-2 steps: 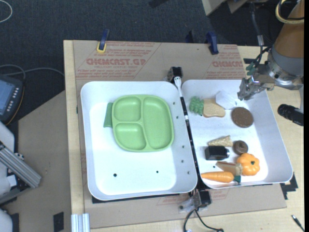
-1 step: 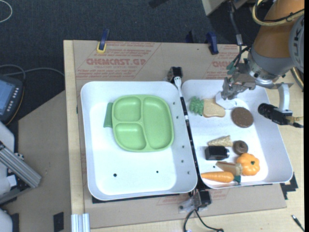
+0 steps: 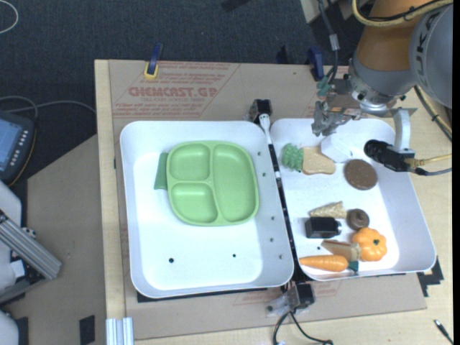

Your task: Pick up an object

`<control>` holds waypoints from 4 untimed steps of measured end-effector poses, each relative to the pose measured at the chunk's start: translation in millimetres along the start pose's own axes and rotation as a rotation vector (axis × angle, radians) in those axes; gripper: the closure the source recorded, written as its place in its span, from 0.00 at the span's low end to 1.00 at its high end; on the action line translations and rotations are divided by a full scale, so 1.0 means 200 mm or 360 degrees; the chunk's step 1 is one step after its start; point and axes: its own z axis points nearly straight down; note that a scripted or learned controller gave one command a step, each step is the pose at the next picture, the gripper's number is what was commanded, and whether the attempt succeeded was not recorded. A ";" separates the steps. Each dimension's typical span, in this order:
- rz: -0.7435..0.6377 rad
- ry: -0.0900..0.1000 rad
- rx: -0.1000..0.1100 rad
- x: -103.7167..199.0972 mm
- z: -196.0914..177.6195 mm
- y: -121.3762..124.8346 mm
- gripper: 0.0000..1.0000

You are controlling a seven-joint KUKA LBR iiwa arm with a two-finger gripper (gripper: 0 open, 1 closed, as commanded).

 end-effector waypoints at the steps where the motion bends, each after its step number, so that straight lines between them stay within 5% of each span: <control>1: 0.0006 -0.0003 0.0004 -0.02 0.02 0.02 1.00; 4: 0.0008 0.0001 0.0011 0.00 0.01 -0.05 1.00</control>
